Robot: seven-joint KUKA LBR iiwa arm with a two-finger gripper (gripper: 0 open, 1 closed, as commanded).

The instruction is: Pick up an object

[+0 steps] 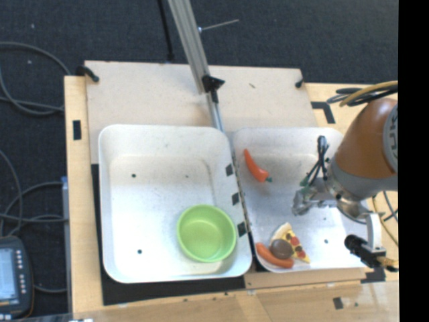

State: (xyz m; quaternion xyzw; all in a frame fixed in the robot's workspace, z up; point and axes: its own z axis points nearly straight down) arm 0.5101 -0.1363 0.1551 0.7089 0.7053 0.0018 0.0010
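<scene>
My gripper [299,204] hangs low over the middle of the right bin [285,146], on the grey arm with the orange band [365,139] that comes in from the right. An orange carrot with a green tip [255,166] lies up and to the left of the gripper, apart from it. In the bin's near left corner, below the gripper, sit a toy pizza slice [293,236], a brown round piece [281,248] and an orange sausage [273,257], bunched together. Nothing shows in the gripper.
A green bowl [206,232] stands in the left bin [134,180], near its front right corner. A slanted metal rail [191,35] runs from the top down to the wall between the bins. Cables lie off the bench at the left.
</scene>
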